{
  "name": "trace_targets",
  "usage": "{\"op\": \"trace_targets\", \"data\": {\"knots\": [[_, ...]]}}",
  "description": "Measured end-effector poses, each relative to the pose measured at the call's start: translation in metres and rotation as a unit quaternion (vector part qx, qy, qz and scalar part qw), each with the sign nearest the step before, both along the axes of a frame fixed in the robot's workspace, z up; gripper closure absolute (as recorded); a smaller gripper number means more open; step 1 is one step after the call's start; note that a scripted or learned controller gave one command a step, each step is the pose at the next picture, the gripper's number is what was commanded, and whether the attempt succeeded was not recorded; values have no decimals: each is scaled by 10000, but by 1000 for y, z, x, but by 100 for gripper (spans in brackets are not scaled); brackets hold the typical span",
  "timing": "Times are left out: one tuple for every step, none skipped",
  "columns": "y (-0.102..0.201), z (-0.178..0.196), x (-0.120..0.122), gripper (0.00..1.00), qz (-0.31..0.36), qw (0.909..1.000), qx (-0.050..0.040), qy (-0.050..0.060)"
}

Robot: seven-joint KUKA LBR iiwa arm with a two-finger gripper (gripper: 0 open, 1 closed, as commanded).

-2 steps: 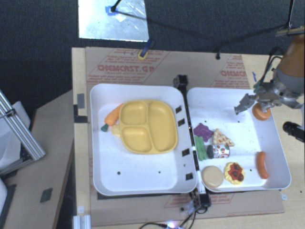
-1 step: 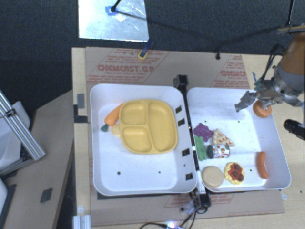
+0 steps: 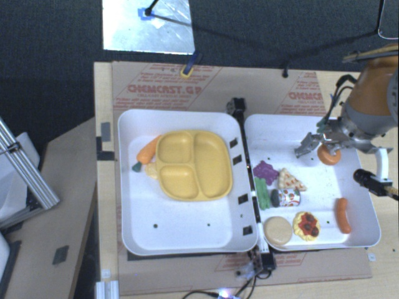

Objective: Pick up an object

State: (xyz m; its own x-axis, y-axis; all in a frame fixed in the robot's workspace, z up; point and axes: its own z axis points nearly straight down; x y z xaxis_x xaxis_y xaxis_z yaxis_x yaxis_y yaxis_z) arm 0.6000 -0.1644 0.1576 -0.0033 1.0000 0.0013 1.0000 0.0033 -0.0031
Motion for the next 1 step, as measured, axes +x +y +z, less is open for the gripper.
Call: {"op": "trace_targets", "data": {"knots": [[-4, -62, 1, 0, -10, 10000, -1, 6]]}}
